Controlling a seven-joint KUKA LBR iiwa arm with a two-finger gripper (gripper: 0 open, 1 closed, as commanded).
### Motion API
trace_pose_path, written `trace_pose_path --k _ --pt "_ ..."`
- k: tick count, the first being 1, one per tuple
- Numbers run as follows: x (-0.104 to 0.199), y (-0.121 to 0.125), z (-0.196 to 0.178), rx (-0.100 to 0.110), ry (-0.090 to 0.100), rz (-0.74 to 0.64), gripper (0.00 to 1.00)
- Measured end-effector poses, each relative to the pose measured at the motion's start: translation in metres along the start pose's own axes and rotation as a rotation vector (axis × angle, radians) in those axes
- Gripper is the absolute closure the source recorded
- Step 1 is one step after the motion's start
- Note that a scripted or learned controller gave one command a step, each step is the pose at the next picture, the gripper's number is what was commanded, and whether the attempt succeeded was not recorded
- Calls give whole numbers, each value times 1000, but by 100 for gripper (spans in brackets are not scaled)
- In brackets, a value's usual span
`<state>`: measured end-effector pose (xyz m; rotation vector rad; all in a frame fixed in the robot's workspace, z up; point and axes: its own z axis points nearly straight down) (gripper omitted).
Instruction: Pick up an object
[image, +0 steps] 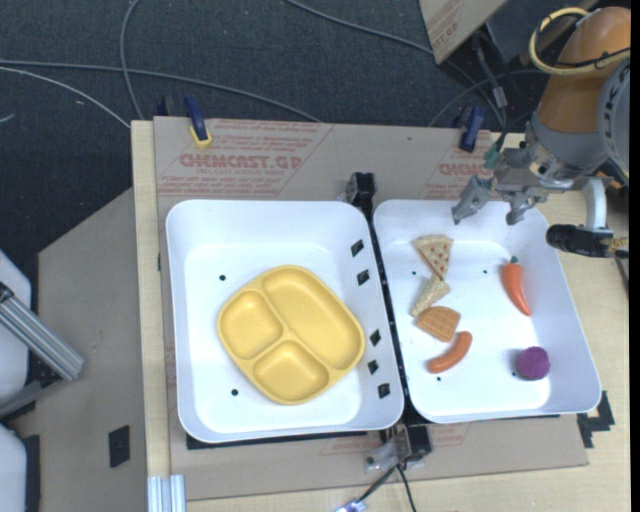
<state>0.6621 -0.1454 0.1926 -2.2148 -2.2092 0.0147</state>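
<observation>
The plum (532, 363), sausage (449, 352) and carrot (516, 287) lie nearest in the right bin (570, 400), the wafers (434, 255) beyond. I should drop straight over one piece, well apart from its neighbours. My gripper (496, 204) hangs spread and empty above the far rim.

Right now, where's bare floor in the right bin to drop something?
Right bin: free patch mid-floor between the sausage and the carrot, reaching toward the purple ball; another along the near edge below them. Crowded on the left side, where the sandwich wedges and waffle stack down to the sausage.
</observation>
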Motion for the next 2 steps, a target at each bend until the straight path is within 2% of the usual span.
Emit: trace_pose_path --k 1,2 --pt "0 3 -9 -15 -2 -3 0" --pt "4 5 53 -10 -1 -5 0"
